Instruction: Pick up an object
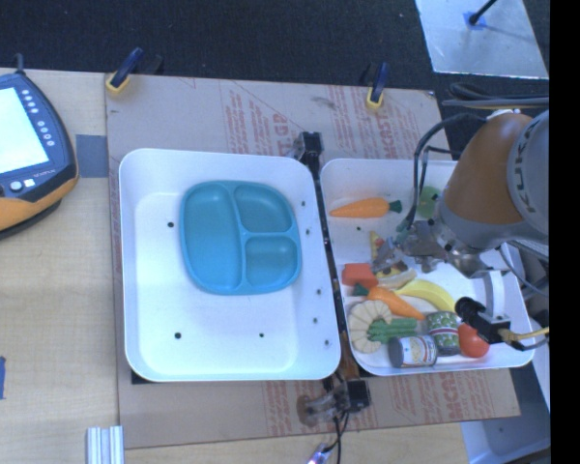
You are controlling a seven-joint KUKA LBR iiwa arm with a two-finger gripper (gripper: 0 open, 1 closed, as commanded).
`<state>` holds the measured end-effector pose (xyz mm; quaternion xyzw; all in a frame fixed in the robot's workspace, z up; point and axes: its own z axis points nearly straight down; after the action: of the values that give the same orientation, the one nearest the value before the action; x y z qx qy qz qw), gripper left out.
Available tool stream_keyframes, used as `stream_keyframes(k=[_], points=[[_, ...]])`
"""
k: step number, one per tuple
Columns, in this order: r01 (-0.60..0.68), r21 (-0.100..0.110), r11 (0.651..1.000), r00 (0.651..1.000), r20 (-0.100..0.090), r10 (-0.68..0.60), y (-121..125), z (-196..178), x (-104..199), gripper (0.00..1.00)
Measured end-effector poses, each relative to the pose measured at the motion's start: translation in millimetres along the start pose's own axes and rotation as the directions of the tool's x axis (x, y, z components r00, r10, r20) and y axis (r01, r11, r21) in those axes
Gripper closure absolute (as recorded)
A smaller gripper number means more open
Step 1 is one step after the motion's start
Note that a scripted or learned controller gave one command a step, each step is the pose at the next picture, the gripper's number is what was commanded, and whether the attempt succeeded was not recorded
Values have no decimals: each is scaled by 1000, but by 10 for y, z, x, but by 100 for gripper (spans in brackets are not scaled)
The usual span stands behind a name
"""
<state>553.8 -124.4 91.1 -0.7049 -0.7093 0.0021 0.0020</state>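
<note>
Just below the fingers [391,252], a banana [427,292] (right bin [340,177]).

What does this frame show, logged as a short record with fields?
left bin: holds a blue divided plate
right bin: holds a carrot, banana, can and other toy food
arm: over the right bin
end effector: low among the toy food, grasp unclear
bench, left edge: control tablet
</note>
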Motion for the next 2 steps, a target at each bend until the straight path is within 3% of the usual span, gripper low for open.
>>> stream_keyframes(k=[1,2], points=[[2,-2,1000,1000,3,-2,10,-117,-15,100],[-2,-4,1000,1000,-1,2,573,-1016,556,100]])
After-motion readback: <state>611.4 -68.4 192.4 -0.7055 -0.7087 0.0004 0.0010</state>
